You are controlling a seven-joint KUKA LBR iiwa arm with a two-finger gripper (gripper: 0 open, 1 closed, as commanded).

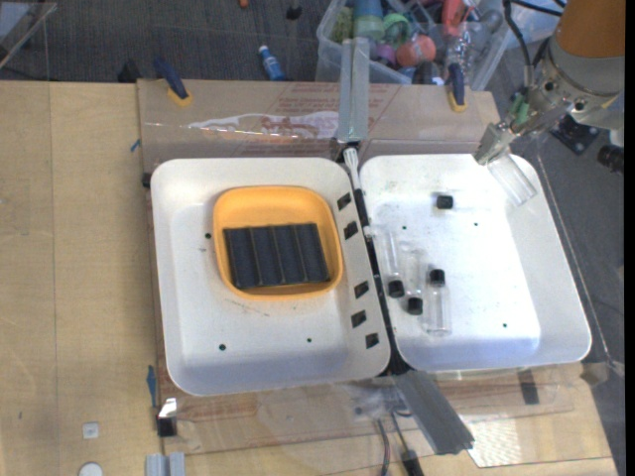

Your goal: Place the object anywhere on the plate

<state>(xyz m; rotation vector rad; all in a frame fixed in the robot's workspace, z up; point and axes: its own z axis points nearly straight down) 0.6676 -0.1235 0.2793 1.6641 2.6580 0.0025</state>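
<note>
Hovering over the far right corner of the right bin (556, 296), my tool (493, 147) sits at the end of the arm (595, 18), and I cannot tell from this slant whether it grips anything. A clear, glassy shape lies just below it near the rim; whether that is an item in my grasp or simply resting on the bin wall, I cannot say.

By my reckoning the picking step is in hand: nothing of the loose stock lies on the plate (276, 203) yet. That yellow plate sits in the left bin (189, 345) and carries a dark ribbed block (276, 254) across its middle, so only its rim and the strip above the block look free for a landing.

The right bin holds what I take for the task's things: several clear vials (429, 300) with dark caps, lying close together near the divider (359, 266), and one small black cap (444, 202) apart, nearer my tool.

Next I judge I need a confirmed hold on one piece, then a lift high enough to clear the divider, a carry leftward, and a gentle release over the plate. Clear, round vials may roll or slip.
</note>
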